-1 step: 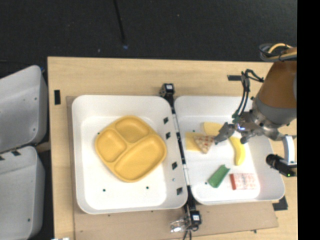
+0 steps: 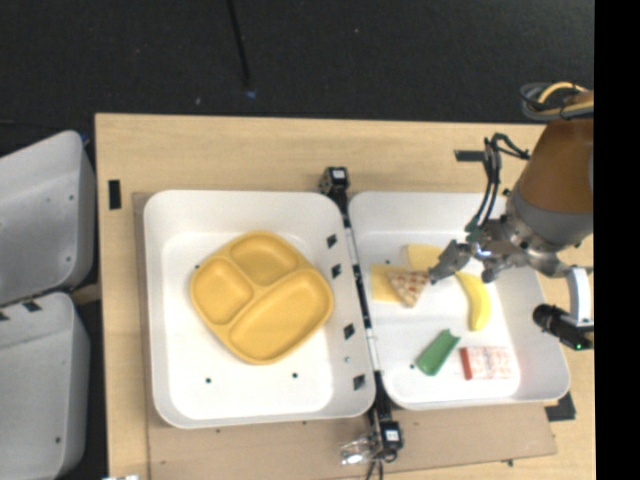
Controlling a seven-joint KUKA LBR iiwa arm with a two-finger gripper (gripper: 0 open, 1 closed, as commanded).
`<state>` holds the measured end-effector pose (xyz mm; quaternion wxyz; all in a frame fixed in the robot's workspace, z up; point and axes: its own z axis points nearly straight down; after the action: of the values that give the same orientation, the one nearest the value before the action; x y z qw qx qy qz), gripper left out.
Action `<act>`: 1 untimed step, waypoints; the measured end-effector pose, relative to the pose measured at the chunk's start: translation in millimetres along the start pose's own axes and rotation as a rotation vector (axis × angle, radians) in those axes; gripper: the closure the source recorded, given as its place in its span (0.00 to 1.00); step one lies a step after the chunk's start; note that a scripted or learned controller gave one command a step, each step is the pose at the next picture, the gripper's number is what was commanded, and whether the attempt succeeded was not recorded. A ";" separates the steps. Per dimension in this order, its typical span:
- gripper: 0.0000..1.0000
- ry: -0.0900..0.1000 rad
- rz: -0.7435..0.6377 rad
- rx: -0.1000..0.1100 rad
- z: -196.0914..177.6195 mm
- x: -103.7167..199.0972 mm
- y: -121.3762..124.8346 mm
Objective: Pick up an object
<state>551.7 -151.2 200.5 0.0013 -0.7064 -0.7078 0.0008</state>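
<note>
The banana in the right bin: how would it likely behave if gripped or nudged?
The banana looks like smooth plastic, so probably light, stiff and somewhat slippery. Its curved shape suggests it may pivot or slide when nudged by the gripper.

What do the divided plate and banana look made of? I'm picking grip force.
Divided plate: likely hard plastic, given its uniform yellow colour, moulded compartments and soft sheen. Banana: probably a plastic toy, smooth and evenly yellow, though real fruit can't be excluded.
</note>
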 end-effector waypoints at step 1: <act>0.00 -0.001 0.003 0.004 57.5 -11.0 3.0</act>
<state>554.6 -162.1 143.0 0.0024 -0.7073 -0.7069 0.0028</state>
